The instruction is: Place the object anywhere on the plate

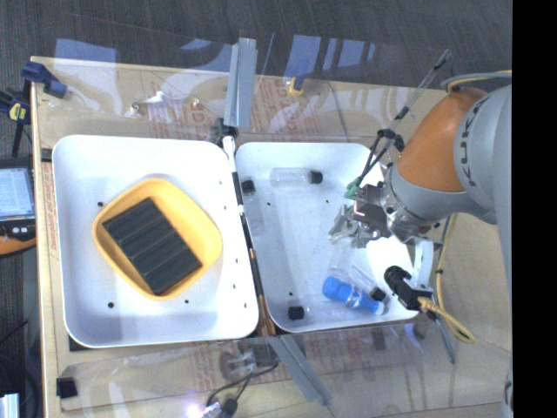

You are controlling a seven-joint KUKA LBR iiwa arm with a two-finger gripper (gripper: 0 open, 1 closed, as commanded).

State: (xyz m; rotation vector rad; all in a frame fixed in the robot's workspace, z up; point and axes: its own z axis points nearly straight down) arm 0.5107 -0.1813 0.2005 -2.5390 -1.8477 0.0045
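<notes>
Currently tool (357, 225) hovers in the right bin (287, 259); we can't tell its state. Blue bottle (351, 293) lies at its 6 o'clock, plate (157, 246) well apart at 9. We should drop straight over the bottle, close across its narrow axis.

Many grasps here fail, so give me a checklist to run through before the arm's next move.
1. Plate in place: ok. The yellow plate lies in the left bin, with a dark ridged insert on it.
2. Object located: ok. A blue object lies near the front of the right bin.
3. Object in the gripper: cannot tell; nothing shows between its fingers.
4. Gripper over the object: not ok; it stands farther back in the right bin.
5. Other items nearby: ok. The clear tube lies apart, near the back wall.
</notes>
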